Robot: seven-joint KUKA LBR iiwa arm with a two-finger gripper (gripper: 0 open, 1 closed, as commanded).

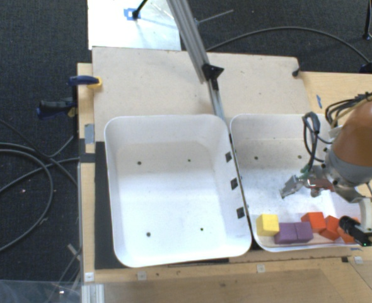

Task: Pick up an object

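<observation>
Grey metal marks my pincer [291, 187], which hangs over the floor of the right bin [268, 144], its fingers pointing toward the bin's middle. I cannot tell from this slanted view whether it is parted or closed, and I see nothing between its tips.

Candidate objects lie nearer the front wall of that bin, apart from the pincer: a yellow block [268, 224], a purple block [293, 233] touching it, and orange blocks [321, 225] just beside the purple one.

Risk, as I judge it: the blocks are packed in a row against the front wall, so a descending finger may land on top of a neighbour or jam against the wall instead of straddling one piece. A closure on two touching blocks could squeeze one out sideways. The arm [362, 147] and its cables crowd the right edge, which may limit approach angles. The left bin [120, 169] sits just beside, on the desk [154, 81].
</observation>
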